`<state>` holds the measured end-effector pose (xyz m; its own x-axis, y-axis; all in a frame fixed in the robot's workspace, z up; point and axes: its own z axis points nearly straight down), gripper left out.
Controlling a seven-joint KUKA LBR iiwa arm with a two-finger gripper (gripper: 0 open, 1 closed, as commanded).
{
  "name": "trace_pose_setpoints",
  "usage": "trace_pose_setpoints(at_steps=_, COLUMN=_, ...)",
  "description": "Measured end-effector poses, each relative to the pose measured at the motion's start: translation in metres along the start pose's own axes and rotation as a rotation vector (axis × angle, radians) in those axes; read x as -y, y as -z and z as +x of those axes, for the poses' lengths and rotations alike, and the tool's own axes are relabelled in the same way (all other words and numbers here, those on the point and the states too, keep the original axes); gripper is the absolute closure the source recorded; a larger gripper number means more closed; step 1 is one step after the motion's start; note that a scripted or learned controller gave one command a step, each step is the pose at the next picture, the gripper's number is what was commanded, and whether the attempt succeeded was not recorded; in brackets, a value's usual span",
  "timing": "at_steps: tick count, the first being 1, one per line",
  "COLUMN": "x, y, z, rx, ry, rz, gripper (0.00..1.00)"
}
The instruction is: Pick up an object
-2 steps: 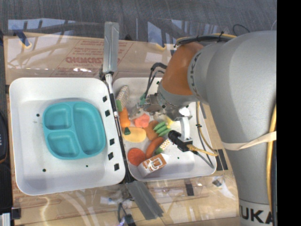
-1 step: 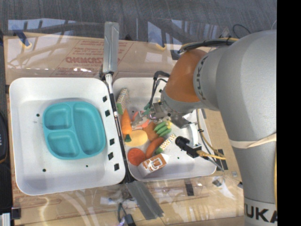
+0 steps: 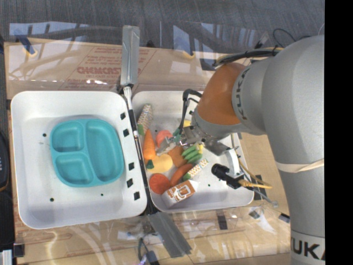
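Gripper (image 3: pixel 185 141) down low in the right bin (image 3: pixel 165 100), over the toy-food pile. Open or closed? Can't tell, the wrist covers it. Just beside it: green veg (image 3: pixel 192 153) and a pinkish-red piece (image 3: pixel 164 137). Going outward: orange carrot (image 3: pixel 149 145) by the bin's left wall, yellow piece (image 3: pixel 160 162), red round piece (image 3: pixel 158 183), 2nd carrot (image 3: pixel 181 174), brown-and-white packet (image 3: pixel 181 191) nr the front wall, pale ribbed cob (image 3: pixel 144 115) at the back. Left bin (image 3: pixel 27 120) holds a teal plate (image 3: pixel 86 150) w/ 3 compartments.
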<state>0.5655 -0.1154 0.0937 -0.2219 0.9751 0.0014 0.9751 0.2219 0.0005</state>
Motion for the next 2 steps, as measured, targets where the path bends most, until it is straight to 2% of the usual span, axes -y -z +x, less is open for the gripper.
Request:
trace_pose_setpoints(at_steps=1, x=-0.065, y=0.099, z=0.052, rx=0.002, ry=0.191, rz=0.0, gripper=0.0)
trace_pose_setpoints(at_steps=2, x=-0.025, y=0.017, z=0.012, rx=0.01, ry=0.206, rz=-0.018, gripper=0.0)
